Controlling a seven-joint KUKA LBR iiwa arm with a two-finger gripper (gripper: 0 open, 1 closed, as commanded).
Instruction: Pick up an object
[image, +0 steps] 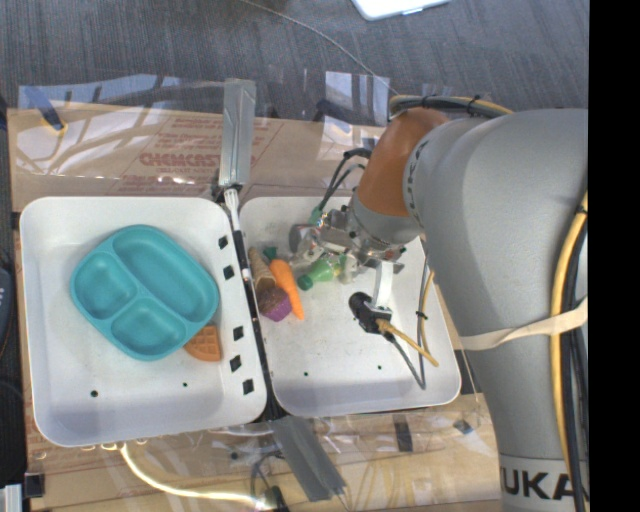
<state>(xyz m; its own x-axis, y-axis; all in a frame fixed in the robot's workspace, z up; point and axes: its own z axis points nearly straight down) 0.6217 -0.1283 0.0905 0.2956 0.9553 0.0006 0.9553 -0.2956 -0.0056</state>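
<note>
Carrot (287, 286), orange toy, smooth plastic look, tapered cone shape, lies in the right bin (350, 400) near its left wall, slanting from upper left to lower right. Its lower end touches a purple rounded piece (277, 309), glossy. Just left of the carrot is a brown stubby cylinder (262, 266), matte, close to the bin wall. Right of the carrot are small green pieces (321, 270), shiny plastic, shape hard to make out, directly under the tool (318, 246).

Tool is metallic grey, hangs low over the upper middle of the right bin, just beside the carrot and over the green pieces. Cannot tell whether it is spread or pressed together, and nothing is clearly pinched.

Arm (500, 230) is smooth grey casing, big and rounded, with an orange band (395, 165) above the wrist. White letters "UKA" read at the bottom right of the casing, cut off by the frame.

Left bin (60, 400), white, shallow, rounded corners, speckled matte floor, same as the right one. In it sits a teal plate (145, 290), smooth plastic, rounded, split into three compartments. A tan waffle piece (205, 346), grid texture, pokes out at the plate's lower right edge, touching it.

Surface (150, 150) is brown cardboard under shiny clear film, red print reading roughly "CHEMCAS", the rest too blurred.
</note>
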